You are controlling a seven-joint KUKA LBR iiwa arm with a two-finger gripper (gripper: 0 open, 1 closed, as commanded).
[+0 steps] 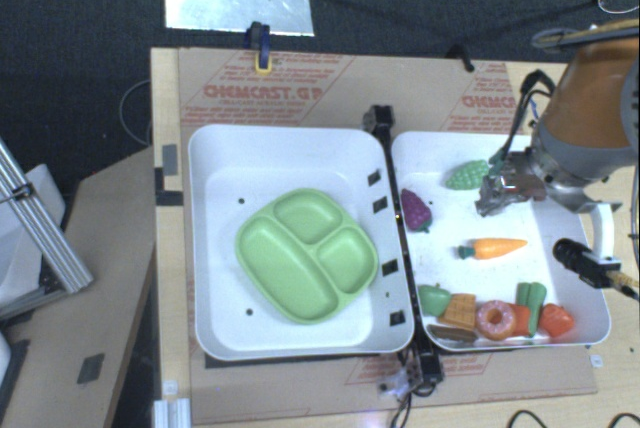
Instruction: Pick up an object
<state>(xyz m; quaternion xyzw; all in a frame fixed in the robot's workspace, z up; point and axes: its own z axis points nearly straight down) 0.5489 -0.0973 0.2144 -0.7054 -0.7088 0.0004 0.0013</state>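
Two white bins sit side by side on the tabletop [300,81]. At nine o'clock, the left bin [215,216] carries a green divided plate [305,256]. The right bin [590,321] holds toy food: a green knobbly piece [466,176], a purple one [415,210], a carrot [497,248], and a donut [495,318] among others at six o'clock. The end effector [503,188] hovers low just beside the green knobbly piece, at its three o'clock; whether it grips anything, I cannot tell.

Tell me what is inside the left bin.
The left bin holds one thing in view: a light green divided plate with three compartments, nothing in them. Bare white floor shows around it. Whatever lies beneath the plate is covered.
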